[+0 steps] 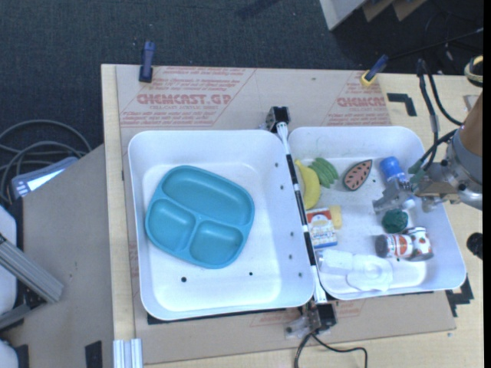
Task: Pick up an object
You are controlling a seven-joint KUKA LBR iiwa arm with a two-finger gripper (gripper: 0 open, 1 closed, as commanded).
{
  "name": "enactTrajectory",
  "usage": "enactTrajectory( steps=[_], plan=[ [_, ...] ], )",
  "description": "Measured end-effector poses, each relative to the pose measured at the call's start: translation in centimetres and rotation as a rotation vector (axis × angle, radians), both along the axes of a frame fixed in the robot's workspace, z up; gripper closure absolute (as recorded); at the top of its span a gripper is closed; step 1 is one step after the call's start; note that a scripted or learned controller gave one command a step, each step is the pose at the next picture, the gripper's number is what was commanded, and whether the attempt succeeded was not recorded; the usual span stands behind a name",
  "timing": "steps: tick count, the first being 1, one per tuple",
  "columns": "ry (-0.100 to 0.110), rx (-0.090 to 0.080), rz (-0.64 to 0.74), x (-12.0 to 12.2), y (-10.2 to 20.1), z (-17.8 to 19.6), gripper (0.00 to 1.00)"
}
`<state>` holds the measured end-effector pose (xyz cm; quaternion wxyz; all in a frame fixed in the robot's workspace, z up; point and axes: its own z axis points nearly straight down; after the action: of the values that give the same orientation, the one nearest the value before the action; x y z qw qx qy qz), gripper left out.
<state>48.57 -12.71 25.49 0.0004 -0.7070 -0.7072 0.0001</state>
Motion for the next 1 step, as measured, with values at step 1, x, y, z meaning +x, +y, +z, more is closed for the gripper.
enactTrajectory(
  steps=[1],
  plan=[
    [0.000,-0.001,-0.001,4.47,-7.81,-11.65,0.00]
  ],
)
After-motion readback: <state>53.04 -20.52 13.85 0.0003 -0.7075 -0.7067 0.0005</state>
